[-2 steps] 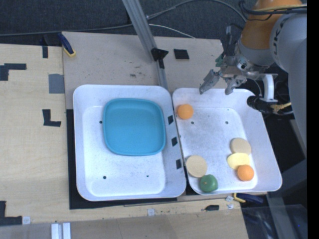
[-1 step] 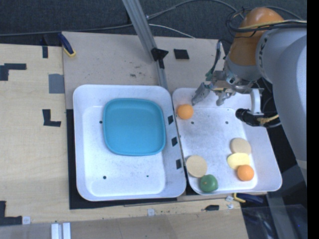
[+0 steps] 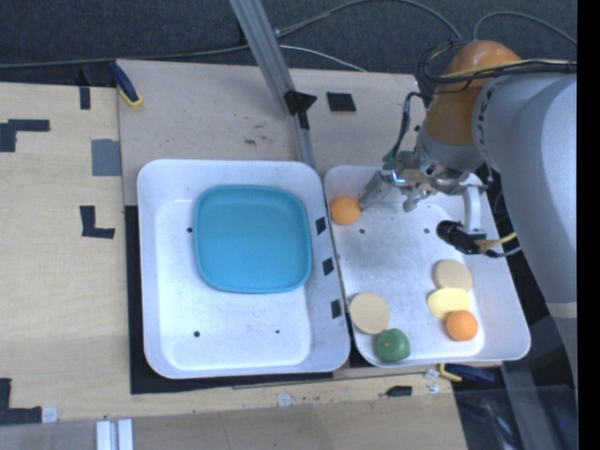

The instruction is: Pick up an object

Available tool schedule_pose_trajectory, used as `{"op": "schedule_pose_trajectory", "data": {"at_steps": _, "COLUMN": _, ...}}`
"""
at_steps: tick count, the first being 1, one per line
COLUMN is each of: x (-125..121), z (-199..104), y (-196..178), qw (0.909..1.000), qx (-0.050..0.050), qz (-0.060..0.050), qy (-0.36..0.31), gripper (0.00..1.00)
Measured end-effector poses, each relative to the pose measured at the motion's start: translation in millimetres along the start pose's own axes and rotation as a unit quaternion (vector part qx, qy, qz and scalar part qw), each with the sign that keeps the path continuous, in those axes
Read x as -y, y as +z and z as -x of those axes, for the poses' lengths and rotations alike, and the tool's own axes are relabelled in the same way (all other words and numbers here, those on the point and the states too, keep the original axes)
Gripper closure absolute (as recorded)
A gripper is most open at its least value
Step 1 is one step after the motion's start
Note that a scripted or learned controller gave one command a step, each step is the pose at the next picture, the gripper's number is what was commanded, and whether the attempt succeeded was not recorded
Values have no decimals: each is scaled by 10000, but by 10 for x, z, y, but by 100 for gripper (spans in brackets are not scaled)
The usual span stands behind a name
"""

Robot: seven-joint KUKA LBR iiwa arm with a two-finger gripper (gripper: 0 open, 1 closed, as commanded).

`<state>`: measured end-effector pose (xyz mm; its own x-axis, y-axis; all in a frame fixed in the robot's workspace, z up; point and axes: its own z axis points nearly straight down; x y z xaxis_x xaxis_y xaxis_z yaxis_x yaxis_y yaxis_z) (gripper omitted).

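1. Approach step, judged from the pose: grey arm with orange band [image 3: 469, 82] reaching in from 3 o'clock, two-finger gripper [image 3: 394, 187] low over the far end of the right shallow white bin [image 3: 412, 251]. Jaws apart, nothing between them.
2. Likeliest target: small round orange ball [image 3: 345, 211], at 9 o'clock of the gripper, just beside one finger, against the bin's left wall.
3. Next move, as a guess: shift toward 9 o'clock, straddle the ball, close.
4. Elsewhere in the right bin, toward 6 o'clock: tan flat disc [image 3: 369, 312], green ball [image 3: 393, 345], beige oval piece [image 3: 452, 275], yellow piece [image 3: 448, 301], second orange ball [image 3: 460, 325].
5. Left white bin [image 3: 169, 279] bearing a square blue plastic plate [image 3: 252, 238].
6. Pale wooden bench [image 3: 56, 251] with dark tape marks; slanted metal rail [image 3: 267, 45] at 12 o'clock.
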<state>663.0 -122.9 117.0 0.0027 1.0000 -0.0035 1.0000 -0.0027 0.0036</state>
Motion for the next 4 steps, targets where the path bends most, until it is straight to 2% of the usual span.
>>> {"op": "schedule_pose_trajectory", "data": {"at_steps": 1, "x": 6, "z": 19, "y": 286, "qw": 10000, "qx": -9, "qz": -23, "qy": -3, "gripper": 0}}
{"op": "schedule_pose_trajectory", "data": {"at_steps": 2, "x": -3, "z": -2, "y": 174, "qw": 10000, "qx": -12, "qz": -13, "qy": -18, "gripper": 100}}
{"op": "schedule_pose_trajectory", "data": {"at_steps": 4, "x": 128, "z": -79, "y": -907, "qw": 10000, "qx": -15, "qz": 3, "qy": -15, "gripper": 100}}
